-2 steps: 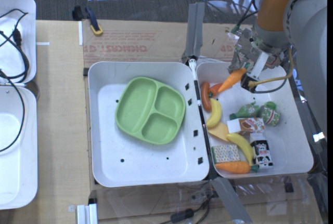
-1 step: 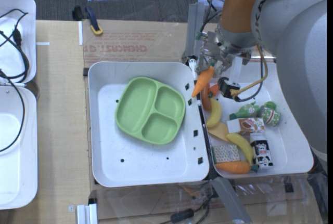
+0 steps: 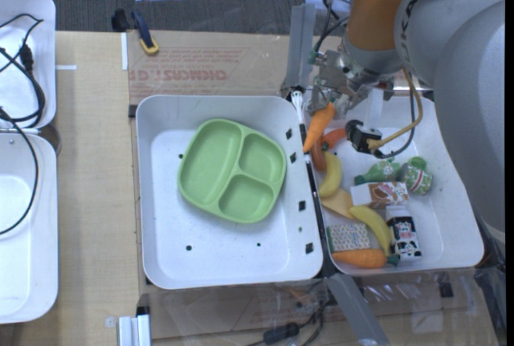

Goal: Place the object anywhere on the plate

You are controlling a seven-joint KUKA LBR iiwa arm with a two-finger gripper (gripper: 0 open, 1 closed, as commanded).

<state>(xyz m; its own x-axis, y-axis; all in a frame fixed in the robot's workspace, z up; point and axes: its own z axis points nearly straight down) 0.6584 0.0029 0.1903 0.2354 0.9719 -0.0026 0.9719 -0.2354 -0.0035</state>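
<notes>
One orange toy carrot (image 3: pixel 318 128) hangs clamped in the gripper (image 3: pixel 328 110), frame's upper right; clear the bin wall before lowering onto the green three-compartment plastic plate (image 3: pixel 232 170).

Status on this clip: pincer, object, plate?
Pincer low over right bin, at orange carrot; grasp unconfirmed. Green divided plate sits in left bin. Bin walls lie between carrot and plate.

hidden: gripper (image 3: pixel 331 105) fingertips behind wrist, state unreadable | cut off: grey arm (image 3: pixel 466 39) at right edge | unreadable: small black-and-white carton (image 3: pixel 405 236) print
</notes>
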